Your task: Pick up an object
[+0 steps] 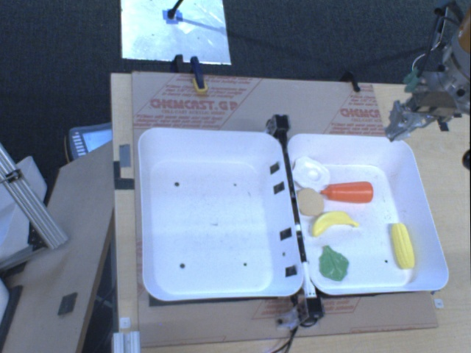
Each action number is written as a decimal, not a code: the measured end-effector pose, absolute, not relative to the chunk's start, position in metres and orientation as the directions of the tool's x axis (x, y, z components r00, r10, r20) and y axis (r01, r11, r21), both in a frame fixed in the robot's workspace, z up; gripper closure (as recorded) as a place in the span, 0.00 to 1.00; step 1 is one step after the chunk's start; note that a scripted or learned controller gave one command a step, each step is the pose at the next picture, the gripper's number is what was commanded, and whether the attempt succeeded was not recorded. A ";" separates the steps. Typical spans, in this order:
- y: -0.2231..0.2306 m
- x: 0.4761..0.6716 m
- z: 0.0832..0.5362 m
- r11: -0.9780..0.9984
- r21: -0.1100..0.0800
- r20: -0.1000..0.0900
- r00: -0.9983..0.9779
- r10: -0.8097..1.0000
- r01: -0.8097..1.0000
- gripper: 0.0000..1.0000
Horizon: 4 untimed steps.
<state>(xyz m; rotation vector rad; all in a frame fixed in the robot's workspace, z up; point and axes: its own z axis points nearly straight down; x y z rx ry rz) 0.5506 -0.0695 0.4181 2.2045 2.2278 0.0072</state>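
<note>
Two shallow white bins sit side by side on the bench (243, 98). The left bin (213, 212) shows bare floor. The right bin (419, 197) carries six things, one of each kind.

Going left to right in the right bin: one white fried-egg toy (310, 173) lies near the far left corner, close to the divider between the bins. Just below it, one round tan piece (310, 202) rests against the left wall. One green leafy toy (334, 263) lies near the near left corner. One yellow banana (334, 222) curves between the tan piece and the green toy, toward the middle of the floor. One orange carrot (348, 192) lies lengthwise just right of the egg, in the far half. One yellow corn cob (402, 245) lies along the right wall, in the near half, well apart from the rest.

The gripper (399, 129) hangs over the far right corner of the right bin, above the rim, with nothing between its fingers; whether they stand wide or narrow cannot be told from this angle.
</note>
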 end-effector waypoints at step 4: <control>0.056 0.511 0.514 0.009 0.007 0.001 -0.009 1.000 1.000 1.00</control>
